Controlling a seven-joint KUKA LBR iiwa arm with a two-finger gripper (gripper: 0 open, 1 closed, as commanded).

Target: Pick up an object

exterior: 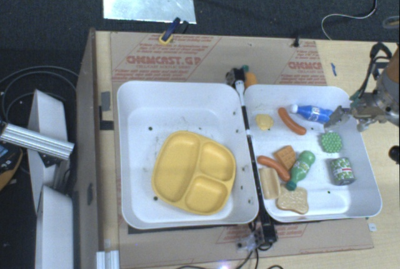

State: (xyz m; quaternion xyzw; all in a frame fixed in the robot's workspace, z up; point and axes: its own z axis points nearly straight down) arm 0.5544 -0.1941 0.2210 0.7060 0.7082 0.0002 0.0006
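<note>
At the right edge of the frame the end effector (347, 113) hangs over the upper right corner of the right bin (362, 164); whether it is released or clenched cannot be told from this angle, and nothing shows between its tips. Just left of it lies a blue and white bottle (312, 113), with a red sausage (292, 121) beside that. Directly below the end effector sits a green dotted ball (331, 142), and lower still a green can (342, 170). Toward the bin's centre are a green bottle (300, 168), a waffle piece (285, 155), a second sausage (274, 167), a bread slice (293, 200) and a small yellow piece (265, 122). The left bin (134, 136) holds a yellow divided tray (194, 171). Both bins rest on the cardboard-covered worktop (206, 55).
</note>
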